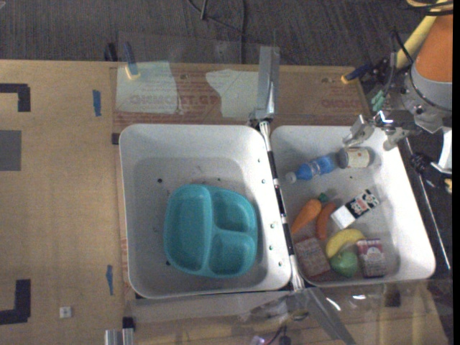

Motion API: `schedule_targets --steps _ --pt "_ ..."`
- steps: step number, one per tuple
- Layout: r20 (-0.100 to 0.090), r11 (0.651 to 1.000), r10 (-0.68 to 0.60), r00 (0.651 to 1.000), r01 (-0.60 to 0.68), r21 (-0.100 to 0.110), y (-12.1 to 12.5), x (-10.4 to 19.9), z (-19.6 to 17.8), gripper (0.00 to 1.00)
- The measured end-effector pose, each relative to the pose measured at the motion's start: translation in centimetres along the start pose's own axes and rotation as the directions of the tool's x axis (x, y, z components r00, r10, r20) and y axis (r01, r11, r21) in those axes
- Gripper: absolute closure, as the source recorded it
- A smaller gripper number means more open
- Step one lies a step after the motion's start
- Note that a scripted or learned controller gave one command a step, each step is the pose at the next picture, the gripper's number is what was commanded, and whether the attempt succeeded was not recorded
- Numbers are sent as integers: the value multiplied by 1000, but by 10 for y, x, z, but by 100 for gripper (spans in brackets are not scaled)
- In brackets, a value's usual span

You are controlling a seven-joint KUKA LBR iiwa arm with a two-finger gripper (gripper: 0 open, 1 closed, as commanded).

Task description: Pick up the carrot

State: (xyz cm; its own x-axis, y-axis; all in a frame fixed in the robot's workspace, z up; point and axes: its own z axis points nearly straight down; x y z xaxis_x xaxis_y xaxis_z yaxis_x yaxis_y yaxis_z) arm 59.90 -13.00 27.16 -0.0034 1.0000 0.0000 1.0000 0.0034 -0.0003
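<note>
The carrot [305,216] is orange and lies at a slant in the right bin [410,214], near that bin's left wall, with its green end pointing up and to the right. A shorter red-orange vegetable [323,222] lies right beside it. My gripper [375,135] hangs over the far right part of the right bin, well up and to the right of the carrot. It is open with nothing between its fingers.
The right bin also holds a blue bottle [316,168], a pale cylinder [357,157] just under the gripper, a black-and-white box [363,203], a banana [343,241], a green fruit [345,263] and two red packets [312,256]. A teal divided plate [210,230] fills the left bin [144,164].
</note>
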Motion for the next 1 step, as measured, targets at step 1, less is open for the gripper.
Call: schedule_targets --steps 1 --pt "2 996 -88 996 88 -4 29 -22 -58 0"
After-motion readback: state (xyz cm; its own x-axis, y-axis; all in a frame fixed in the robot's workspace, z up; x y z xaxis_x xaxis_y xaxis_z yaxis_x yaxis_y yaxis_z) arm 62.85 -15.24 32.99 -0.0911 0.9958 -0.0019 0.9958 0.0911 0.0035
